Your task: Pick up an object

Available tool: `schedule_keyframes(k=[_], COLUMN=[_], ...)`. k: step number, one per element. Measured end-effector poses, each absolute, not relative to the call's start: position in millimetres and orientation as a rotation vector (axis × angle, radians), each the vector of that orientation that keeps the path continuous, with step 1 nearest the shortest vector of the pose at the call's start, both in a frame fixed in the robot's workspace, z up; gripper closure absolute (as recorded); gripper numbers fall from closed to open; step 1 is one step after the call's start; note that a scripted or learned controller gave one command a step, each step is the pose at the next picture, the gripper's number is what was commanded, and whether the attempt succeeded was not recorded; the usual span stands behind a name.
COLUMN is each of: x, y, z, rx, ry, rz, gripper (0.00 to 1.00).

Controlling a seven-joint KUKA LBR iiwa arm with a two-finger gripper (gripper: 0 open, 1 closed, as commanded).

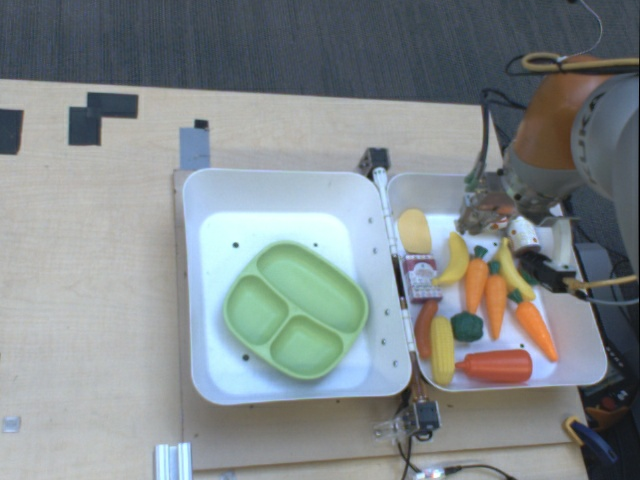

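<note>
Toys crowd the right bin (592,360).
Gripper (487,214) above three carrots (495,303), two bananas (456,260); jaws' state unclear.

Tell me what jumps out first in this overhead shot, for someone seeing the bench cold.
The pale green divided plate lies alone in the left bin, the largest single thing on view. The right bin is crowded with toy food: several carrots, a yellow banana, a corn cob and a red pepper. The grey arm with its orange band reaches in from the right, its hand over the far end of that bin.
</note>
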State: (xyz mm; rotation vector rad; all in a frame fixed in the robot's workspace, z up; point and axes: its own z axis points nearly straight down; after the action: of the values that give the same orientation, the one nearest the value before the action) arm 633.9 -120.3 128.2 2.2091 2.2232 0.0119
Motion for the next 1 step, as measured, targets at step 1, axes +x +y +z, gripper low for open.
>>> schedule_keyframes(k=[1], x=[633.8], y=[-120.3], z=[128.0], rx=[2.209], ry=[2.224], rz=[0.011], gripper=[0.00])
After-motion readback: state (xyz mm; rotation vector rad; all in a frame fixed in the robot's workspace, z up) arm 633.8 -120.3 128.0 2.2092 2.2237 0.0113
